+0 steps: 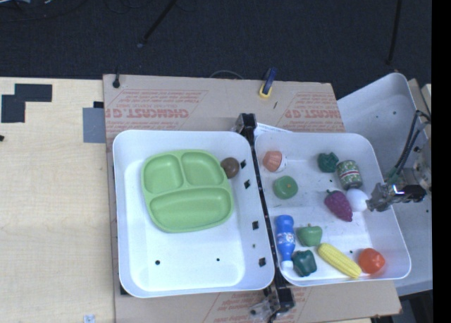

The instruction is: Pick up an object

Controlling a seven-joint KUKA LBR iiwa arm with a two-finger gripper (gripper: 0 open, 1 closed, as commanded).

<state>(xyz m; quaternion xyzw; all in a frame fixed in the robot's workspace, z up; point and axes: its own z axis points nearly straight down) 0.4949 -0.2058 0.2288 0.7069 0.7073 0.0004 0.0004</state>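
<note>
The right bin (pixel 380 166) holds several toy foods. Among them are a purple grape bunch (pixel 339 205), a small tin can (pixel 348 173), a dark green piece (pixel 326 162), a green apple (pixel 285 187), a pink-and-white piece (pixel 273 161), a blue bottle (pixel 284 236), a green pepper (pixel 309 234), a yellow corn cob (pixel 339 259) and an orange tomato (pixel 371 261). My gripper (pixel 382 197) hangs low over the bin's right rim, just right of a white round object (pixel 356 199) beside the grapes. Nothing shows in its grasp.
The left bin (pixel 134 244) carries a green divided plate (pixel 187 190) and a brown ball (pixel 230 167) by the divider. A dark green pepper (pixel 304 263) lies at the right bin's front. A yellow-and-blue clamp (pixel 267 83) sits on the cardboard behind.
</note>
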